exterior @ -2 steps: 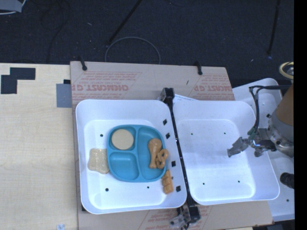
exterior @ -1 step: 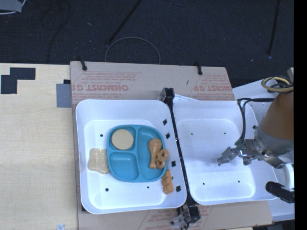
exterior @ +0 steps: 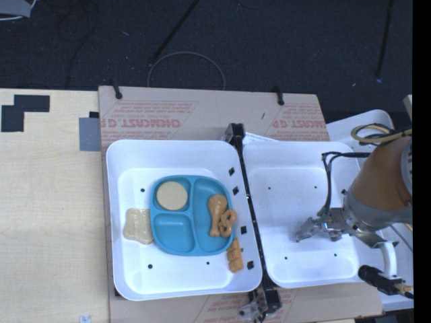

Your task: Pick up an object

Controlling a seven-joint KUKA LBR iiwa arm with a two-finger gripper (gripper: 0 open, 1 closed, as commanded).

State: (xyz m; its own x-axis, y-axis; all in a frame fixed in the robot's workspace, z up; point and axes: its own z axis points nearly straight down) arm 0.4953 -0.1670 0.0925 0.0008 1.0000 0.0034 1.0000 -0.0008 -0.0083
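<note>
The grey two-finger metal gripper sits low over the floor of the right shallow white plastic bin, fingers pointing toward the left — they look slightly spread with nothing between them, though it's small and kinda hard to be sure. Bare white floor lies on all sides of it, so lots of room there.

All the stuff is across the black divider in the left shallow white plastic bin: a blue three-compartment plastic tray with a round tan cracker in its upper left compartment and a twisted brown pretzel-shaped piece in the right one. A pale beige bread slice touches the tray's left edge — and a small orange-brown chunk sits just off its lower right corner, near the bin's right wall.
</note>
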